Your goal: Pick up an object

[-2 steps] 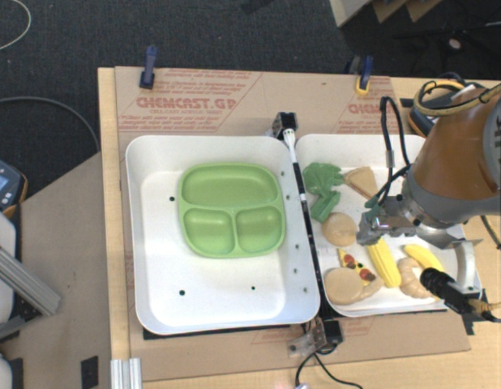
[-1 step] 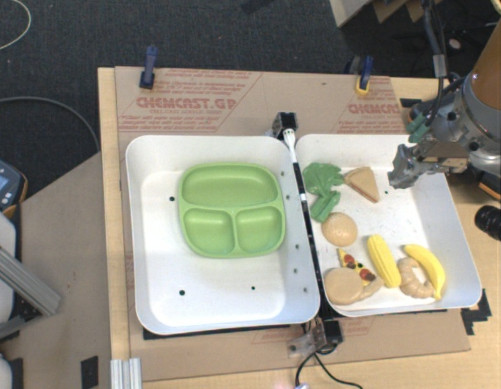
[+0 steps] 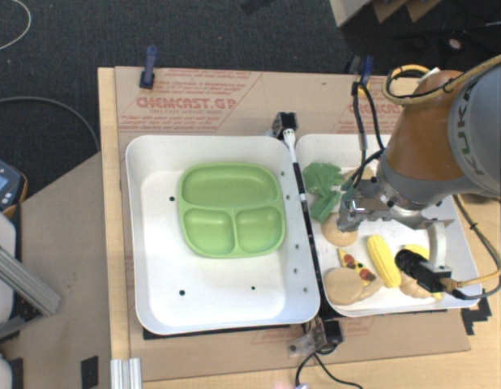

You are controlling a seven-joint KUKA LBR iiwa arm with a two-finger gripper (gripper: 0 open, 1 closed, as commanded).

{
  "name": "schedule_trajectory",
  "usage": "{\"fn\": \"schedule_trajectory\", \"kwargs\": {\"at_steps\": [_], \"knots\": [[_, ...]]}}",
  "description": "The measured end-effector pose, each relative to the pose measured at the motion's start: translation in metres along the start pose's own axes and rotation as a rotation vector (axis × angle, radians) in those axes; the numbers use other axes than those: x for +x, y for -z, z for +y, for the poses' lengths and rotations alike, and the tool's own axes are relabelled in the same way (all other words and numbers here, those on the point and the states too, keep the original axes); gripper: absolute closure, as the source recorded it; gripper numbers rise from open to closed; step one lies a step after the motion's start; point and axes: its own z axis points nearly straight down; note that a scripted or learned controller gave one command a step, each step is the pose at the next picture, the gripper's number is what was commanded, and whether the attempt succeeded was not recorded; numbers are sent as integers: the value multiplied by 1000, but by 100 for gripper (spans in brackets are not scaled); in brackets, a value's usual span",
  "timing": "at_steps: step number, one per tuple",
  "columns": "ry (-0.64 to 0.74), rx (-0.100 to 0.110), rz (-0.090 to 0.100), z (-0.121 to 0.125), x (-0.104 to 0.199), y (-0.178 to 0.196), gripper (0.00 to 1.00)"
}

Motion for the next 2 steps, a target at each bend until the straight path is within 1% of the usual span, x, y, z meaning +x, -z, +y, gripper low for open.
{"fn": "schedule_trajectory", "kwargs": {"at_steps": [1,2], "knots": [[0,-30,-3,-39,-29,172,100],[5,-35,-2,-38,-13,369,100]]}}
